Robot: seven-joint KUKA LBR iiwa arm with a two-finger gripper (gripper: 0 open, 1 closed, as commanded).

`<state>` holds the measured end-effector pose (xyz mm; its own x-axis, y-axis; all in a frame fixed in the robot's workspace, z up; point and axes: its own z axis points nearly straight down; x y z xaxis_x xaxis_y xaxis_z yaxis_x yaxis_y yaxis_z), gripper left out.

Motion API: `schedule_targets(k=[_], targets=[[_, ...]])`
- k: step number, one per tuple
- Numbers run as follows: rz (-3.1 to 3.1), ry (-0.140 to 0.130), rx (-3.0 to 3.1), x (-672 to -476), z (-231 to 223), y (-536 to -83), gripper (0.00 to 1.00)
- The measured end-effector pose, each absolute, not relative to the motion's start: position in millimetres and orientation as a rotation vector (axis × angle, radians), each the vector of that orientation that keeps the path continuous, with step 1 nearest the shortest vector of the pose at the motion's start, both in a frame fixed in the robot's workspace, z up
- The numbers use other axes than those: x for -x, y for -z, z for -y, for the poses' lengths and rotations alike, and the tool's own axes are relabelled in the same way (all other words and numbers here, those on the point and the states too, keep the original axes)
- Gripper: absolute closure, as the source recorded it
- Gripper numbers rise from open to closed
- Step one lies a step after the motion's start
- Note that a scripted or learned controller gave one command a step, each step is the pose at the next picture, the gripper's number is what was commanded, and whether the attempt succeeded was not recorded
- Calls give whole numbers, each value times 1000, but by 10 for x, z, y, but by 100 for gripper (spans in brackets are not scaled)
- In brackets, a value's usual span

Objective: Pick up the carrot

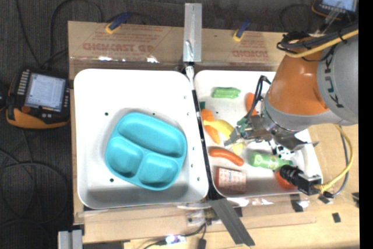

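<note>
Where the right bin holds its clutter, the carrot lies near the bin's left wall, an orange tapered piece pointing toward the middle, just above a cylindrical can with a pinkish label whose print is too small to read. One carrot is counted with confidence; a second orange piece stands farther back beside the arm, half covered, and its kind cannot be settled. Just behind the carrot sits a yellow and orange item, possibly two pieces pressed together. One green object rests near the back wall, and one green and white bottle-like object lies right of the carrot. A red-orange round thing shows partly at the front right, cut off by black hardware.

The pincer hangs over the middle of the right bin, near the yellow item and above the carrot without touching it; its state cannot be told, since dark metal and glare blur that part. The arm covers much of the bin's right half.

The left bin carries one teal tray with three compartments, set at a tilt.

Behind both bins a cardboard sheet bears red lettering, reading roughly "CHEXCAST GP", the right portion illegible. Two handheld controllers are counted: one left of the surface, one at the upper right.
</note>
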<state>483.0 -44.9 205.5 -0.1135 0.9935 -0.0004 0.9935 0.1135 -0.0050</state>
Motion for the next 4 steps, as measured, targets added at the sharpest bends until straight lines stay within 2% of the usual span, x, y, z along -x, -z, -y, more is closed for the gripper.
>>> schedule_targets(k=[1, 2, 3, 4], targets=[[2477, -1, 1929, -4841, 476, -2426, 100], [2470, -5, 1938, -4835, 632, -2203, 100], [2373, -3, 2055, -4985, 356, -2352, 100], [2181, -6, 2255, -4831, 332, -2096, 100]])
